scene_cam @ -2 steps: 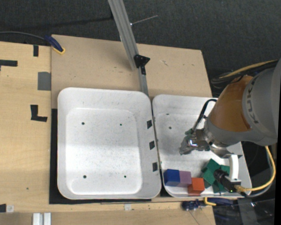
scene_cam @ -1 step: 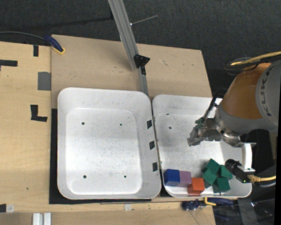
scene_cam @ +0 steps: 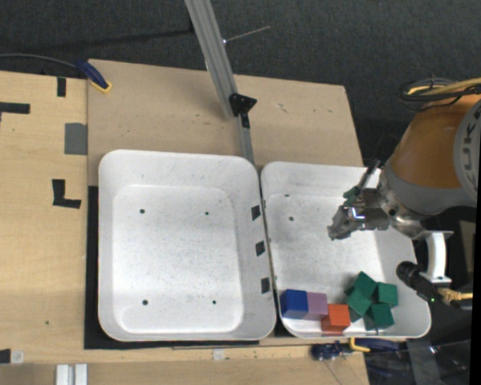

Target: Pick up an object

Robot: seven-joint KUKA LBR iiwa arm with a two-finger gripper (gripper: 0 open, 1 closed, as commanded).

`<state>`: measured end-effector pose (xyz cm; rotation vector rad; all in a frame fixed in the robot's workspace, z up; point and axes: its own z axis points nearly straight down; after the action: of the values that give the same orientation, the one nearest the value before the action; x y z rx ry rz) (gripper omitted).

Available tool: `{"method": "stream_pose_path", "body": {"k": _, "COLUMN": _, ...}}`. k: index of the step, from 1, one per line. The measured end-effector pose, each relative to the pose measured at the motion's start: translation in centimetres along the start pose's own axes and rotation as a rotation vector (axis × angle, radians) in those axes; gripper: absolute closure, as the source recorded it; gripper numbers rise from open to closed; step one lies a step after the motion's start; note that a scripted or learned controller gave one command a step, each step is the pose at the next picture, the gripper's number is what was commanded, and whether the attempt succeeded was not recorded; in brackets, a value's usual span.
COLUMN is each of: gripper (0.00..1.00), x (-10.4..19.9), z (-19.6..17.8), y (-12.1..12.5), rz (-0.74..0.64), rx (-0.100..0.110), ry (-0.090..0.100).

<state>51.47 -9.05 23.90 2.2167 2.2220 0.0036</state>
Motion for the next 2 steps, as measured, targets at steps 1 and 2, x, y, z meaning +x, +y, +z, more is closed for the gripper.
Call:
{"method": "stream_pose_path", "body": {"k": 1, "gripper": 1.0, "x": 4.5, "z": -0.3, "y": 1.4, "rz": -0.004, "rx": 0.004, "ry": 0.002}}
{"method": "stream_pose_path", "body": {"k": 2, "gripper": 1.0, "x": 8.7, "z": 0.0, "y": 2.4, "rz": -0.003, "rx": 0.005, "ry": 0.001}}
